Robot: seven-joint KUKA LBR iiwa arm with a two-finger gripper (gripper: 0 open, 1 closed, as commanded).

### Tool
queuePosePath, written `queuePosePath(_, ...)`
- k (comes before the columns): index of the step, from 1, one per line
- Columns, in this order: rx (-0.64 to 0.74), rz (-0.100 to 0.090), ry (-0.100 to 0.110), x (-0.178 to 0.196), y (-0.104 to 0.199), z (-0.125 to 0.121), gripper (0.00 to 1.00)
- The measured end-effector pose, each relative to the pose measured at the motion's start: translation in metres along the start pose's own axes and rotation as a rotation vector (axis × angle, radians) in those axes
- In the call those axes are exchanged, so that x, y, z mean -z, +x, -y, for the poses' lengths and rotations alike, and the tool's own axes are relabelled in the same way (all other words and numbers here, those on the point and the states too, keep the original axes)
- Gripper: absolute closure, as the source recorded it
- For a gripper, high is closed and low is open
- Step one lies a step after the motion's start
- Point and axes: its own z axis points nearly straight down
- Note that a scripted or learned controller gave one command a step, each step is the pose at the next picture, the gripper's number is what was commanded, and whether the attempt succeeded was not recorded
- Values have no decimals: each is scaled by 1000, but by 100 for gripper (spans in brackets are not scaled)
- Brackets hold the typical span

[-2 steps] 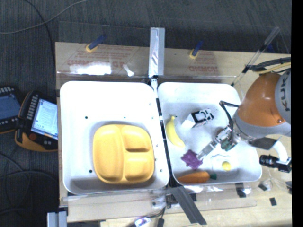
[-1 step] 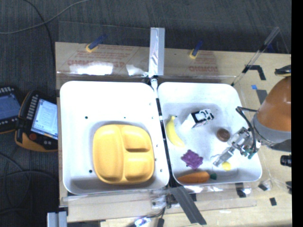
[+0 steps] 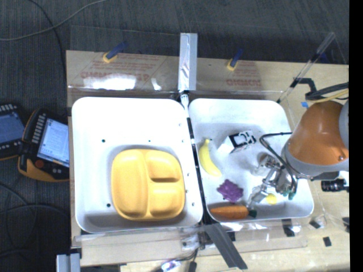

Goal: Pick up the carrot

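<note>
The carrot (image 3: 229,212) lies on its side along the front wall of the right bin (image 3: 241,107), orange with a dark green stub at its right end. My gripper (image 3: 262,195) hangs just to the right of it and slightly behind, low over the bin floor near a small yellow thing (image 3: 271,198). Its metal fingers point down and to the left, toward the carrot's stub end. Nothing shows between them. The orange band of the arm (image 3: 317,137) fills the bin's right side.
A banana (image 3: 208,158) lies by the right bin's left wall. A purple bunch of grapes (image 3: 229,190) sits just behind the carrot. A black-and-white object (image 3: 242,139) rests further back. The left bin (image 3: 91,123) holds a yellow divided tray (image 3: 148,183).
</note>
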Motion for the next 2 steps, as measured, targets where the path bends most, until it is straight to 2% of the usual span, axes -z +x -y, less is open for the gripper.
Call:
queuePosePath(1,-431,-16,-1,8,23,-41,0)
queuePosePath(2,-294,-15,-2,93,28,-114,0)
